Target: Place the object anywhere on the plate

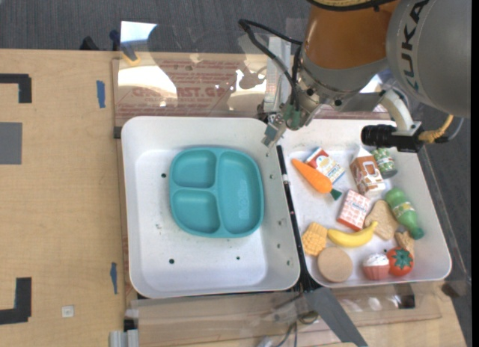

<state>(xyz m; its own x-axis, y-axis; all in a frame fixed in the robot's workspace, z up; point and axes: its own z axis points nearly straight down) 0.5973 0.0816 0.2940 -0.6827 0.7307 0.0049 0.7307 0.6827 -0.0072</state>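
Pincer [274, 130] hangs over the rim where the two bins meet, at the far edge, just right of the plate's far right corner; can't tell its state, too small and cluttered. Nothing visibly held.

One plate [218, 191]: teal, smooth plastic, rounded rectangle, three compartments, lying flat in the left bin [146, 263], nothing on it.

Two bins, white, shallow, speckled, side by side on the table [52, 188]. Right bin [438, 256], right of the plate, holds all the toy food, roughly a dozen pieces:
- one carrot [312, 175], orange, tapered, nearest the plate
- one small white carton [325, 164] touching the carrot
- one brown carton [367, 174]
- one red-white patterned box [352, 209]
- one banana [353, 236], yellow, curved
- one corn piece [314, 239], yellow, bumpy
- one tan round disc [334, 264]
- one tomato [400, 261], red
- one green bottle [403, 212]

Table is light wood with blue tape bits.
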